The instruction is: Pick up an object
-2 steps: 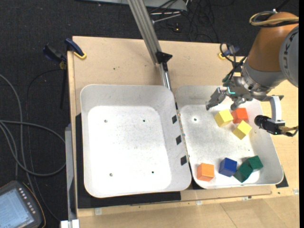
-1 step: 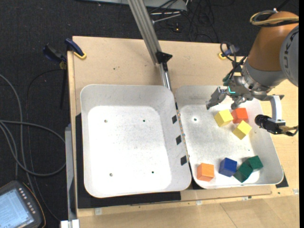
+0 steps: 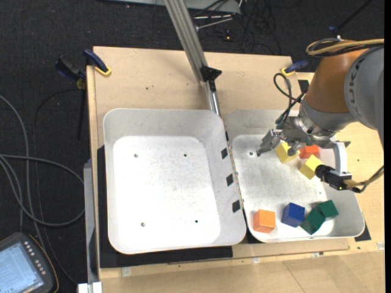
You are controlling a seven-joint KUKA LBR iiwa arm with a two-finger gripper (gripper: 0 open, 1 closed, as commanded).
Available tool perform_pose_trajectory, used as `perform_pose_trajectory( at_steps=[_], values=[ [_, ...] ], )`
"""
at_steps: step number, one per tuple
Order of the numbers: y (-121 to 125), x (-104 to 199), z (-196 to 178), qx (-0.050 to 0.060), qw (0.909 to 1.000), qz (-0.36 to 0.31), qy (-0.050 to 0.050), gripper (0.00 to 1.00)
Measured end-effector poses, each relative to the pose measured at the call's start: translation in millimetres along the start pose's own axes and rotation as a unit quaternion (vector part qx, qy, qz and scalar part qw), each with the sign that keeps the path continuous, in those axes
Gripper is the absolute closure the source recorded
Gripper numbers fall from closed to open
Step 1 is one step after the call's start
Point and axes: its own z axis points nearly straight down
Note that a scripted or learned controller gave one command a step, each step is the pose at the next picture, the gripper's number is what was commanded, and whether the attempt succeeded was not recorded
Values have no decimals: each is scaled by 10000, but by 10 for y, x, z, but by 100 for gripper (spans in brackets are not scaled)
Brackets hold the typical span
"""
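Note:
My gripper (image 3: 276, 141) hangs over the upper part of the right bin (image 3: 263, 182), below the arm's orange band. A yellow block (image 3: 284, 152) lies right at the gripper's tip; whether it is held cannot be told. Just right of it sit a red-orange block (image 3: 309, 152) and a second yellow block (image 3: 310, 166). Along the bin's near edge lie an orange cube (image 3: 264, 220), a blue cube (image 3: 293, 214) and green blocks (image 3: 320, 216).
The left bin (image 3: 122, 163) stands beside the right one, sharing a raised rim. A slanted metal pole (image 3: 189, 35) crosses the bench's back. Clamps (image 3: 98, 63) grip the bench edge, and a cable (image 3: 351, 185) hangs by the wrist.

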Motion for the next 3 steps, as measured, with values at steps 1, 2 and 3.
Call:
perform_pose_trajectory(
  at_steps=[1, 2, 3],
  values=[
    [29, -3, 310, -69, 10000, -2, -11, 0],
    [15, -2, 245, -46, 10000, 2, -5, 100],
    [25, -43, -388, -68, 10000, -11, -12, 100]
  ],
)
